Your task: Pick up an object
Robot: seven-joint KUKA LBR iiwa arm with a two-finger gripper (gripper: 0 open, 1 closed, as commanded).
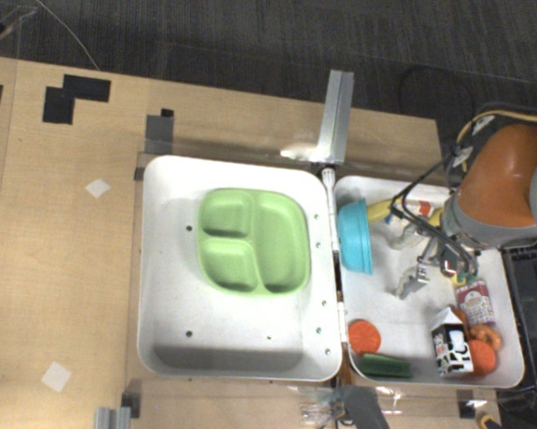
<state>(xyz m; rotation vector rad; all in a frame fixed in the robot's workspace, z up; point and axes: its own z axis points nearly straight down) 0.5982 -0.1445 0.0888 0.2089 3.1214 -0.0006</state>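
Hovering over the right bin (509,365), our gripper (412,282) hangs above bare floor between the blue bowl (355,235) and the small carton (450,346); we cannot tell how it is set, and nothing shows between it. The objects to pick lie around it: an orange disc (364,337) and a green pod (386,365) near the front wall, the carton well to its right. We judge a straight descent would close on nothing, or nudge the tilted bowl against the bin wall.

Divided tray (252,240) in left bin (165,275)
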